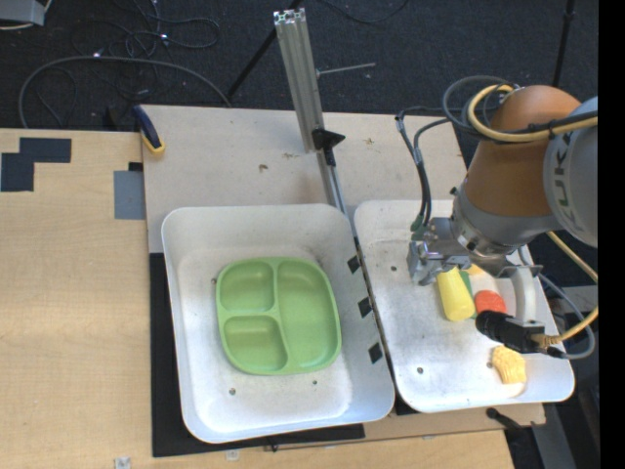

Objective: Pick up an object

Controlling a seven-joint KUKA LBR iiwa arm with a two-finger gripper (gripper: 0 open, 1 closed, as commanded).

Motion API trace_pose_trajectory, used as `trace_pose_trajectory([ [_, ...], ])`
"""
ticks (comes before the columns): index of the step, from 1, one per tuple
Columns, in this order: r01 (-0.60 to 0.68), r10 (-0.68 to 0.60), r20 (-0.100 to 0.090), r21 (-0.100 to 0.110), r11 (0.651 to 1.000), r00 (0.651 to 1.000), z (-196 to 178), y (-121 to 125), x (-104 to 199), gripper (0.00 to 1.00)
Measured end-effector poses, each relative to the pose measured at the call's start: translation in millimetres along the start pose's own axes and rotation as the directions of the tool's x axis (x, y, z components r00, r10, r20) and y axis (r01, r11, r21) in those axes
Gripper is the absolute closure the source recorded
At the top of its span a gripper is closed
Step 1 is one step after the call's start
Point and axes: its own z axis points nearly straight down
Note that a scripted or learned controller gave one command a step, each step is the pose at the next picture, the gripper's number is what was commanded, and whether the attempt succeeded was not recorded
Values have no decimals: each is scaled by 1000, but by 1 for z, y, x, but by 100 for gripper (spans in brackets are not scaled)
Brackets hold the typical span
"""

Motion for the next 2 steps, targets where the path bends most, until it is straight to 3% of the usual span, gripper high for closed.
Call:
trace_pose_trajectory([
  [1, -1, 1, 1, 1, 1000, 1000, -5, 13, 53, 100],
  [2, 0, 0, 0, 3, 1000, 1000, 0, 9, 97, 100],
])
